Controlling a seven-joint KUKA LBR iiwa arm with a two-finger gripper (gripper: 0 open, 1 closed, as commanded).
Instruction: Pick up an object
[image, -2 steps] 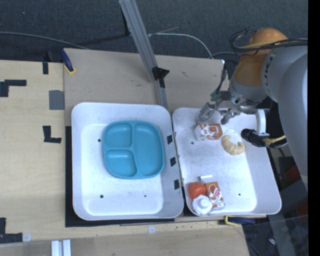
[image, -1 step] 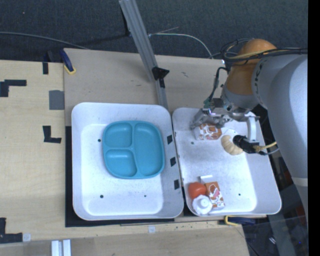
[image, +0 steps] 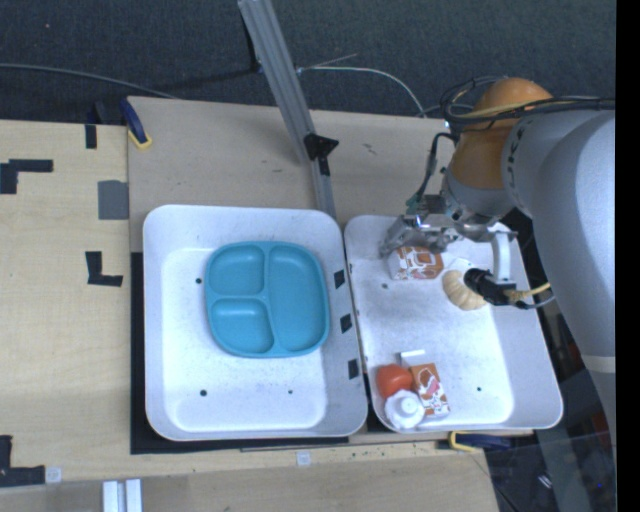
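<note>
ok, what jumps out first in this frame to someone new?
The turquoise divided plate, lying alone in the left bin. Next, the grey arm with its orange band reaching in from the right, its claw low over a small red-and-white carton at the right bin's far end.

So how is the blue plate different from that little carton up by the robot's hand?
The blue plate lies alone in the left bin, well away from the arm; the carton sits in the right bin, just under the gripper. The plate is far bigger, one plain colour and divided into three sections; the carton is small, white and orange. Both rest on a bin floor.
</note>
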